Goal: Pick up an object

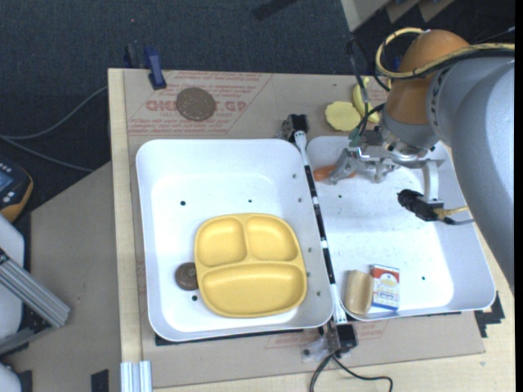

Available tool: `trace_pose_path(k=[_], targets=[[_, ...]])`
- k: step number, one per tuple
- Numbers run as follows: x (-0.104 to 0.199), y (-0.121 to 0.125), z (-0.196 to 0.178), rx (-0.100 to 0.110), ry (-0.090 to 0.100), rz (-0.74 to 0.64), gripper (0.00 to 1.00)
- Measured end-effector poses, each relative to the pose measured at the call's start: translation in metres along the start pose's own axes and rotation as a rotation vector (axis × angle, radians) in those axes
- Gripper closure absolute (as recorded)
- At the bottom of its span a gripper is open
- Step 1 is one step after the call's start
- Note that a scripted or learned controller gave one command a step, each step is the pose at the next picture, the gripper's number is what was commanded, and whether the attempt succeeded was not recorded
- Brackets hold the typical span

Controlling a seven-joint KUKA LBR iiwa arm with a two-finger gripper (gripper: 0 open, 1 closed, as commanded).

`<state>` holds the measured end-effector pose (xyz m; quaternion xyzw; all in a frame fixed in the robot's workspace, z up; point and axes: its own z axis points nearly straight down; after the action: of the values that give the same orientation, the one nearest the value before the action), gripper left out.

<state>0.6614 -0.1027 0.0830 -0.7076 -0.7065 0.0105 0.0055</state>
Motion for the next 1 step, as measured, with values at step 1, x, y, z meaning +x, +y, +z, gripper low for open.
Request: trace_pose_path(k=[1], targets=[[0.0009,0.0001,-0.0002,0.000,-0.002,0.000,0.00]])
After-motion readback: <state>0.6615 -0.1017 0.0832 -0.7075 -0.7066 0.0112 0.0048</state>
